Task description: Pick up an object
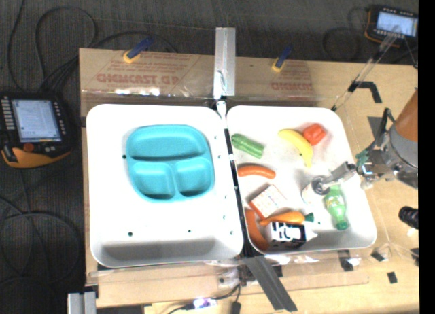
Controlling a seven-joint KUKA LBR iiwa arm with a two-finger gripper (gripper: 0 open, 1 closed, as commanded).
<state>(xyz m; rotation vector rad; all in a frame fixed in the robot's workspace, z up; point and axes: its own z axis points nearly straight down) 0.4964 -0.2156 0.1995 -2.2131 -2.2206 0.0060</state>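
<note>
A black-and-white carton (pixel 288 233) lay nearest, against the right white bin's (pixel 340 128) front wall. The metal two-finger gripper (pixel 325 183) hovered low in that bin, finger state indeterminate, nothing seen between them. Just beside it lay a green plastic bottle (pixel 336 211); farther off, a yellow banana (pixel 300 144).

We see an evenly lit scene under soft overhead light. The two white bins (pixel 109 238) are bright, nearly washed out, with faint shadows along their inner walls. The clear plastic sheet (pixel 170 81) at the far edge gives off glare. The dark floor (pixel 41 34) stays dim. Overall sharpness is modest, and small things look soft and slightly grainy.
</note>
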